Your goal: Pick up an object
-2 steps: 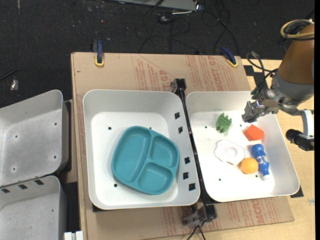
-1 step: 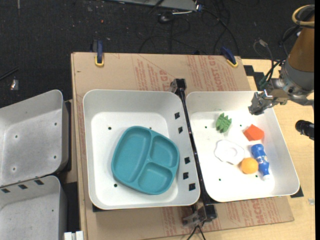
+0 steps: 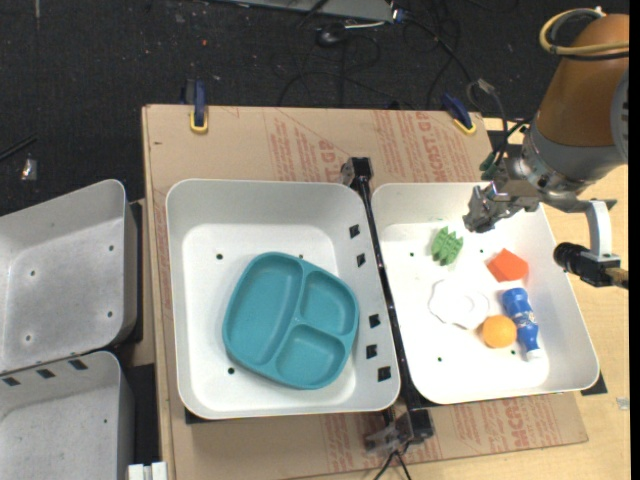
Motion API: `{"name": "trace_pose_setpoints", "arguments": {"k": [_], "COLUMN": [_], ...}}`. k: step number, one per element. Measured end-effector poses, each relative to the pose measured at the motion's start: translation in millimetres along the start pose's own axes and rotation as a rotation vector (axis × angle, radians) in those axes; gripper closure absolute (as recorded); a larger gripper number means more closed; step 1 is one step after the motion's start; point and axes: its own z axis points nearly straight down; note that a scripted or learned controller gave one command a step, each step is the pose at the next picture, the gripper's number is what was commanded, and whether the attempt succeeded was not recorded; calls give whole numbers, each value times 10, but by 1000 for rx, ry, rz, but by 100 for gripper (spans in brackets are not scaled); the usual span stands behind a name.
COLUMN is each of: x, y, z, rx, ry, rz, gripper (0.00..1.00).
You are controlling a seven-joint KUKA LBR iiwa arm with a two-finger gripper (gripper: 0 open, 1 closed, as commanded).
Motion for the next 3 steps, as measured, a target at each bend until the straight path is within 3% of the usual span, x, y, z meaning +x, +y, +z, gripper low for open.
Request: {"name": "trace_pose_setpoints", "arguments": {"k": [3], "x": [1385], "y": [-335], "z": [255], "rx": [3], "ry": [-1], "rz": [2], "gripper": [100]}}
